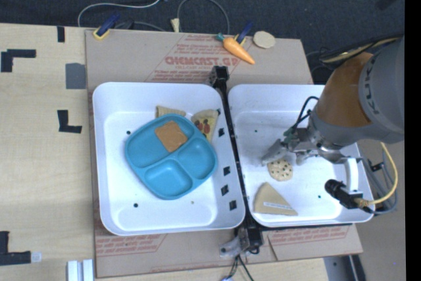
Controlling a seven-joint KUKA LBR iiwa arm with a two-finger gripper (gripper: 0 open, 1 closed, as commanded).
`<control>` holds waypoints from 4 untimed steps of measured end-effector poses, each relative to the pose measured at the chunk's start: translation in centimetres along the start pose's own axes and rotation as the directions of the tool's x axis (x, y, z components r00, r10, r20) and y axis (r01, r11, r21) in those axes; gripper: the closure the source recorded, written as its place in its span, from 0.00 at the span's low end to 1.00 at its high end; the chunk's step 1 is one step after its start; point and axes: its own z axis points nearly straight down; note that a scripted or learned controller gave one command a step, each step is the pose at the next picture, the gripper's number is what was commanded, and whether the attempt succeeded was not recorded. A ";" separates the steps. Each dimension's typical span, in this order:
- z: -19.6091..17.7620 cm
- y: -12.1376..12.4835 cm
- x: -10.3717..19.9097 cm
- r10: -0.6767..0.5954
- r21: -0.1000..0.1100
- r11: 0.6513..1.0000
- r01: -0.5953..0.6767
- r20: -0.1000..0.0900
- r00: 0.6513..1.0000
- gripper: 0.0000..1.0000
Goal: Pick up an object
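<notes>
Claw over a cookie in the right bin

Left of the black divider (228, 135), a blue sectioned plate (172, 158) carries a toast piece (172, 135). Right of it, the claw (281, 151) hovers just above a chocolate-chip cookie (281, 170); its state I cannot tell. The cookie looks light, stiff and flat: pinch across its edges.

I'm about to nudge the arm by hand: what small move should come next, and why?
Probably lower the pincer a little onto the cookie. It hangs right above the cookie in the right bin, with nothing visibly held, and the sandwich wedge lies farther off.
</notes>
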 end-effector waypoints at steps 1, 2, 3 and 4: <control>2.5 2.4 0.7 0.002 -0.010 1.000 -0.002 0.006 1.000 0.00; 2.2 -0.9 1.8 0.003 -0.022 1.000 -0.003 0.009 1.000 0.00; 1.2 -0.9 1.7 0.004 -0.022 1.000 -0.004 0.011 1.000 1.00; -8.0 2.8 8.0 -0.006 -0.020 1.000 0.006 0.003 1.000 1.00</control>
